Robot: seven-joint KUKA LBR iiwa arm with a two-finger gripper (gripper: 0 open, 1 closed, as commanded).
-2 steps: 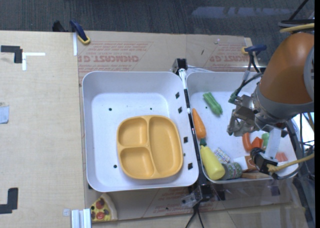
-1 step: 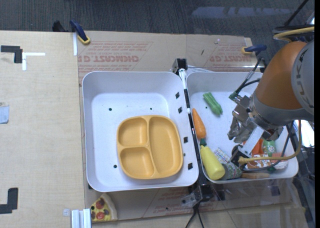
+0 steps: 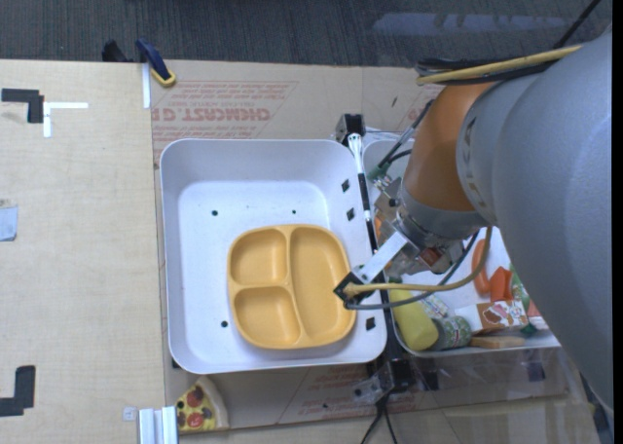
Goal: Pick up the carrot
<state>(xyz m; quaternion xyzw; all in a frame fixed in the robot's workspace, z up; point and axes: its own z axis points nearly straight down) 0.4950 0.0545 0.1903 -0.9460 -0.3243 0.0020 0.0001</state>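
The carrot appears as a thin orange sliver in the right bin, mostly hidden behind the arm's grey body. My gripper reaches down into that bin under the orange wrist band, just left of the carrot. The arm covers its tip, so I cannot see anything held.
The left bin holds a yellow divided plate. Around the carrot in the right bin lie a yellow fruit-like item, a small can and a red-and-white packet. A yellow cable hangs from the wrist. A toy pizza slice lies on the bench in front.
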